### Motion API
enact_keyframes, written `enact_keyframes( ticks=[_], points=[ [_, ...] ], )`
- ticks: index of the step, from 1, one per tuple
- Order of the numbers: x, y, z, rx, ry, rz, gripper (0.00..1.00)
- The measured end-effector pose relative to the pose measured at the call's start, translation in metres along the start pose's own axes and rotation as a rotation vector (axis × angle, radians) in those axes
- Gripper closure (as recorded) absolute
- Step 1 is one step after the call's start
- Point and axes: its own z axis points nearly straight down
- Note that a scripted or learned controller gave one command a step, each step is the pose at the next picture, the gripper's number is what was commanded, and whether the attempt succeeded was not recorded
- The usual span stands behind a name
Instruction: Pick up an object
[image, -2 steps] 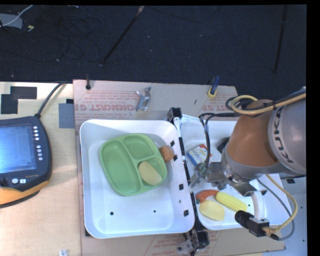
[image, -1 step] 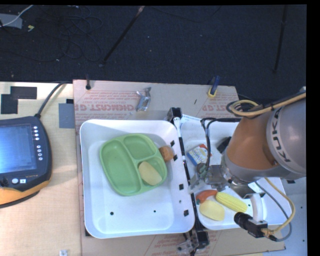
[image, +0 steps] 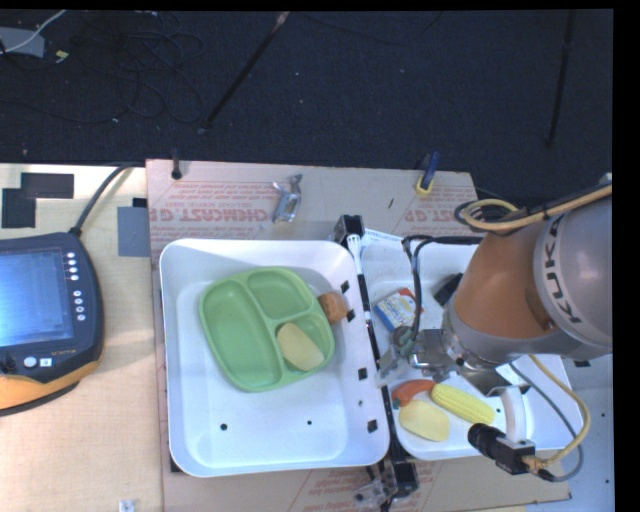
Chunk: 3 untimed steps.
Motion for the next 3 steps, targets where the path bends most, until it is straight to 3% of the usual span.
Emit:
enact_keyframes(
  ticks=[1,2,3],
  points=[
    [-0.0069,-0.0011,-0.0021,0.007,0.004,-0.001,0.00],
    [-0.0069,-0.0005,-0.0120,0.009,0.008,0.000,1.00],
    [-0.0074,-0.0009,-0.0112,0.011,0.007,0.002,0.00]
  ],
)
